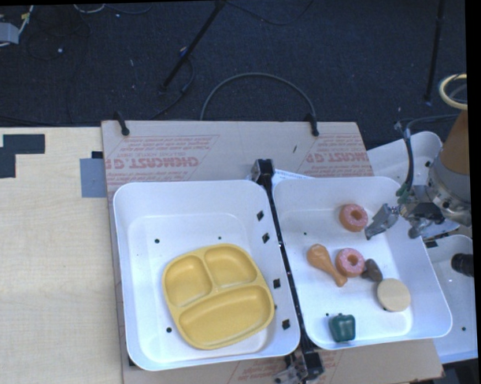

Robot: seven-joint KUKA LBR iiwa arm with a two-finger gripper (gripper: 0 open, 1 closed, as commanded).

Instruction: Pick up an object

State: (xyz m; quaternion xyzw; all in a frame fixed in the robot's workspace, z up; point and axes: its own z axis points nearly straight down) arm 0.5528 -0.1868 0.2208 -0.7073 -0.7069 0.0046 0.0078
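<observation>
The right bin (418, 315) holds several toy foods: a pink donut (353, 217) at the back, a second pink donut (350, 261) in the middle, an orange drumstick (326, 264) to its left, a small brown piece (372, 270), a beige round disc (394, 294) and a green pepper (342, 327) near the front wall. My gripper (401, 223) hangs over the bin's right side, just right of the back donut. It is open, and nothing sits between its fingers (379, 221).
The left bin (139, 230) holds a yellow divided plate (219, 294). A black clip rail (275, 249) runs between the two bins. Cardboard (223, 152) lies under both, and a wooden bench top (46, 273) extends to the left.
</observation>
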